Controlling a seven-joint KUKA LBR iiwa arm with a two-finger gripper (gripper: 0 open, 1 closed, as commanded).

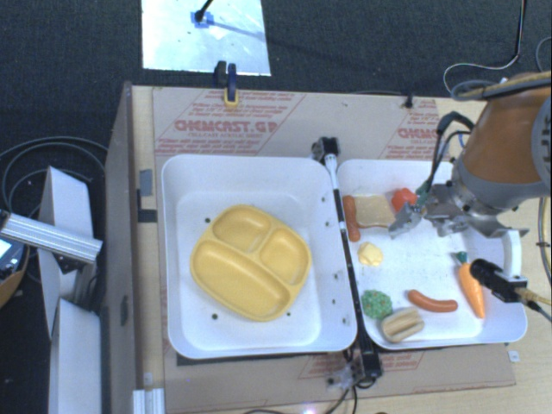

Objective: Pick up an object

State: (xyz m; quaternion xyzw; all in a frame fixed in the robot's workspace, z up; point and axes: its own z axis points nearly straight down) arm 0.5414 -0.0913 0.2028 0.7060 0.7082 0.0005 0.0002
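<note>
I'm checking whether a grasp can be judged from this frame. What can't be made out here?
- Gripper, camera view: blurred and small, so how the jaws stand is unclear.
- Red item: partly behind the gripper; its kind is unclear.
- Right bin: its upper right part is covered by the arm.
- Arm: cut off by the right edge.

A flat brown cardboard-covered bench top (259,115) printed with red lettering carries two shallow white plastic bins set side by side and touching along their inner edges: the left bin (181,231) and the right bin (504,322). At the far edge of the bench, a small yellow-and-black clamp (229,83) grips the board
</note>
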